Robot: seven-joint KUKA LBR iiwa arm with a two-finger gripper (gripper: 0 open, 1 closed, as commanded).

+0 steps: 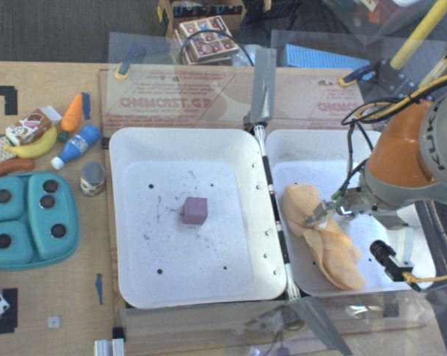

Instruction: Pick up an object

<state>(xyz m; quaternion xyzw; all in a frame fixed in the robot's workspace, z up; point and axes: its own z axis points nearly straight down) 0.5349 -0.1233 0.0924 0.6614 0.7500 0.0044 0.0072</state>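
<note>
Two shallow bins side by side on the bench, left bin [134, 143] and right bin [312, 136]. Down low in the right bin, at the end of the grey-and-orange arm [401, 158]: the gripper [321, 213], tipped toward the bin's left side. Right against it, a tan soft object [334, 254] – long, lumpy, lying slantwise from the upper left of the bin floor toward the lower middle. Looks to touch the upper lobe of that object, roughly where the two lumps meet; probably aimed there because the narrower waist offers the easiest bite.

Jaws: impossible to tell whether apart, together or clamped – too small and too much in the wrist's shadow. No saying, then, that anything is held; the object lies flat on the bin floor, not lifted.

In the left bin, a lone purple cube [194, 211] near the middle, well apart from the gripper and from every wall – an easy target too, but not the one being approached.

Off to the left on the bench, outside both bins and likely just stock: a teal tray [30, 221], a banana [32, 147], a carrot [74, 112], a small bottle [76, 144] and a can [93, 178].

Judging the step: at or near the grasp on the tan object, lift not yet made. Main risk, a soft, floppy shape slipping out or folding as it comes up.
</note>
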